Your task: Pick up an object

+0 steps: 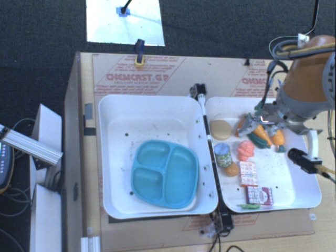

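Hovering low with gripper (255,124) over toy pile in right bin (310,193), probably lining up on carrot (259,136) just below; finger state honestly unclear.

Both white bins (113,140) look like smooth, slightly glossy plastic, and so does the blue divided plate (165,173). The bench top (157,72) is matt brown cardboard with red print. The small can (222,154) wears a paper label.

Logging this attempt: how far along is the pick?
Done: the gripper has reached the right bin, above the toy carrots. In hand: nothing visibly lifted. Left: grasp and raise one; the can and pink toy lie untouched.
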Controlling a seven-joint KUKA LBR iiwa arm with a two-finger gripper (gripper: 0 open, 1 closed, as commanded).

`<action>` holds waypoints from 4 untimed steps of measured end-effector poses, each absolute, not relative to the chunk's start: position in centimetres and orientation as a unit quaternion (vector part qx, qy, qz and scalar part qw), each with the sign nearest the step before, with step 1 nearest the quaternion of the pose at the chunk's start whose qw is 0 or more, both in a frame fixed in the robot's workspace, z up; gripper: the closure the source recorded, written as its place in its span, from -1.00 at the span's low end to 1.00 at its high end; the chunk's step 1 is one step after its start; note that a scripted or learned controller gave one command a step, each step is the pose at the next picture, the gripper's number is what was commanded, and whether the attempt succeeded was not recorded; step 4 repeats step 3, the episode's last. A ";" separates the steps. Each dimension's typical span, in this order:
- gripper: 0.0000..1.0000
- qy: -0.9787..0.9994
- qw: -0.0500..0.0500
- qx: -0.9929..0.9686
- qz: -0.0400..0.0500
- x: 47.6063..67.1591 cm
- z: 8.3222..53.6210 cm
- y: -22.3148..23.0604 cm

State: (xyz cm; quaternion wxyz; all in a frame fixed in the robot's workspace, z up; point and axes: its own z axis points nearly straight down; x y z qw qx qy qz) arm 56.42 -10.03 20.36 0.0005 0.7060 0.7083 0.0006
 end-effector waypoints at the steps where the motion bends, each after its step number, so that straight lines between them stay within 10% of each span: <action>1: -1.00 0.708 0.001 0.707 0.001 54.8 8.4 -9.0; 2: 1.00 0.708 0.001 0.707 0.001 54.8 9.5 -8.9; 3: 1.00 0.709 0.001 0.706 0.002 57.0 18.5 -3.5; 4: 1.00 0.709 0.001 0.706 0.002 57.0 18.5 -3.5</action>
